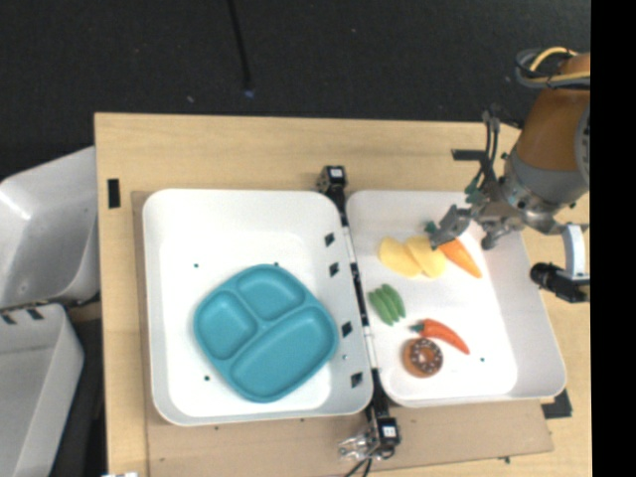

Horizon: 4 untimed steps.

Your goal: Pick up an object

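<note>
1. On the surface (119, 366) sit two white bins: the left bin (164, 266) holds one teal divided plate (263, 331).
2. The right bin (517, 351) holds five toy foods: yellow slices (412, 258), one carrot (459, 256), green pod (387, 304), one chili (442, 334), one doughnut (424, 357).
3. The arm enters from 3 o'clock; the gripper (449, 227) hangs over the carrot's top, its fingers too indistinct to tell their spread.

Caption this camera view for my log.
Gripper poised over carrot and yellow pieces in right bin.
</note>
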Each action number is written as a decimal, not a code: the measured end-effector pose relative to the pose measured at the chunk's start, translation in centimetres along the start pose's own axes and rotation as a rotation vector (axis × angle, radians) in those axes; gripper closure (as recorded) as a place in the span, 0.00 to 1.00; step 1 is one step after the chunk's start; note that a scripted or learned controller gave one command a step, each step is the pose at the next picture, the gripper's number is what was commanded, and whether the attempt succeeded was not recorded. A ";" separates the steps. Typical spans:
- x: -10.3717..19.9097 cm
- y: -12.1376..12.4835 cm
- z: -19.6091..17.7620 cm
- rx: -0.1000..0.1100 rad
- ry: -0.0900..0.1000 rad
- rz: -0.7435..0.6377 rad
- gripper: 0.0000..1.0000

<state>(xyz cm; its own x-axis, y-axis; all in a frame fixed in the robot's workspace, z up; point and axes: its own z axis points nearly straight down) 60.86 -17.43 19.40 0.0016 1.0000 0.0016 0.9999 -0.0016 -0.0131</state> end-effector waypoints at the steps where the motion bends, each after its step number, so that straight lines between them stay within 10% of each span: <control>1: 0.0 0.3 -0.9 -0.014 -0.002 -0.003 0.00; 3: -0.6 1.1 9.5 -0.010 -0.003 0.000 0.00; 4: -0.7 1.4 8.0 -0.020 -0.005 0.001 1.00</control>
<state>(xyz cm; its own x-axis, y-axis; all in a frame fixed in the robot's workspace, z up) 62.11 -18.13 11.37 0.0023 1.0000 -0.0036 1.0000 -0.0023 0.0067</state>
